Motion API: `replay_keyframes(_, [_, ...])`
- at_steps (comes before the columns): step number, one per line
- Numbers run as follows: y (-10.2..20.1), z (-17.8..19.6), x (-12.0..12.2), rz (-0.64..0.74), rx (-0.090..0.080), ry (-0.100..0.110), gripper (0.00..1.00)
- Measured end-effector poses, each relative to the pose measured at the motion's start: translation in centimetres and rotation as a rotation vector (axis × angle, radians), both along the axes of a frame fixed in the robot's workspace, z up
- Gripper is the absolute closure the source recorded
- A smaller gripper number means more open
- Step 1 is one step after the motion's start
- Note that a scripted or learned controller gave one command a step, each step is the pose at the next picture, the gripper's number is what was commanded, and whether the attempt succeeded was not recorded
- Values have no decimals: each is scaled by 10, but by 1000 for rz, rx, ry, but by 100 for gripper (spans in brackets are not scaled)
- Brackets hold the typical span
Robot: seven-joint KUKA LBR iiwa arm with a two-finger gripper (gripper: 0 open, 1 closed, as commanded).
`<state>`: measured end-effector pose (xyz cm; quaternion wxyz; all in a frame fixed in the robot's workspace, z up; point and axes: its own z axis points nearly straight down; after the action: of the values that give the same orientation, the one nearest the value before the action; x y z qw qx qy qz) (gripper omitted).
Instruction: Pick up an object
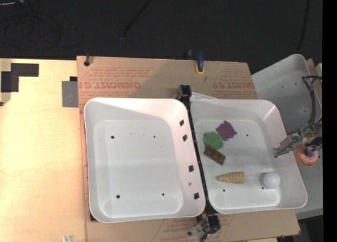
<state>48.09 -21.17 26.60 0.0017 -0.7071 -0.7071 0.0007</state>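
Observation:
The right bin (263, 110) holds a purple piece (226, 129), a green piece (213, 139), a brown chocolate bar (215, 155), a tan ice-cream cone (232, 177) lying on its side, and a white ball (271, 180). My gripper (279, 151) reaches in over the right rim of this bin, with the orange band (306, 155) just behind it. It hangs to the right of the objects, above the white ball in the view, and touches none of them.
The left bin (95, 130) sits beside the right one, joined by a black clip strip (189, 151). Both rest on brown cardboard (137, 77) on a pale wooden bench (37, 146). A white curved plate (284, 80) stands at the back right.

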Motion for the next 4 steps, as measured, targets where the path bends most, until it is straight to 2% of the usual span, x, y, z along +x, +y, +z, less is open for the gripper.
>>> replay_keyframes(1, [-1,9,0,0,1,2,100])
replay_keyframes(2, [65,73,15,7,-2,-8,100])
replay_keyframes(3, [146,67,51,6,-1,-6,100])
replay_keyframes(4, [203,73,64,6,0,-2,100])
